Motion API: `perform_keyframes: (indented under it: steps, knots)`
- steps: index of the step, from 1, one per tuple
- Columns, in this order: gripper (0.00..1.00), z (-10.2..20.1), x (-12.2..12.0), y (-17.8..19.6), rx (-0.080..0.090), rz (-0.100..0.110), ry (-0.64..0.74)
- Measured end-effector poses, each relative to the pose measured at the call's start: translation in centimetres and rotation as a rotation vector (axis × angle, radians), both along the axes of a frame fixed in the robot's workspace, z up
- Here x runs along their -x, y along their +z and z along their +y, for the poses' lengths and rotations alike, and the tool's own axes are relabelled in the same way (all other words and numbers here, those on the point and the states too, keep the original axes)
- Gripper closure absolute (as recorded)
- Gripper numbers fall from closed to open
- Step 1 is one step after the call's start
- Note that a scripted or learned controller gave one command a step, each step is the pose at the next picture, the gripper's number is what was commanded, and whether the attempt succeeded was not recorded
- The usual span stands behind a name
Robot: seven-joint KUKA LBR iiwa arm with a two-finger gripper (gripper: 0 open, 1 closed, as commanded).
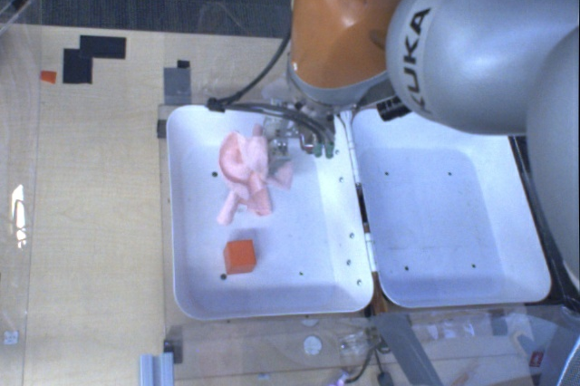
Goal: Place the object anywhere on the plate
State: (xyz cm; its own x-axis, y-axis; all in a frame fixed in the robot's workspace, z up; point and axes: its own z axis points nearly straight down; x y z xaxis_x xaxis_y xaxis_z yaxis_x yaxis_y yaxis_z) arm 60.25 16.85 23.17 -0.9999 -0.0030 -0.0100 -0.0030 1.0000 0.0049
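The arm (453, 40) reaches in from the right, its orange band sitting over the gap between the two white bins. The gripper (290, 139) hangs over the upper part of the left bin (299, 275). Whether it is wide or narrow cannot be told, since the wrist covers much of it. A pale pink, crumpled object (243, 174) lies in the left bin just beside the gripper, to its left and slightly below, its upper edge at or touching the gripper's tip. A small orange block (240, 256) rests lower in the same bin, well apart from the gripper. The right bin (453, 221) lies alongside.
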Motion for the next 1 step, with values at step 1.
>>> perform_keyframes:
  steps: [1]
  knots:
    - [0.00, -0.03, -0.02, 0.03, 0.000, -0.001, 0.000]
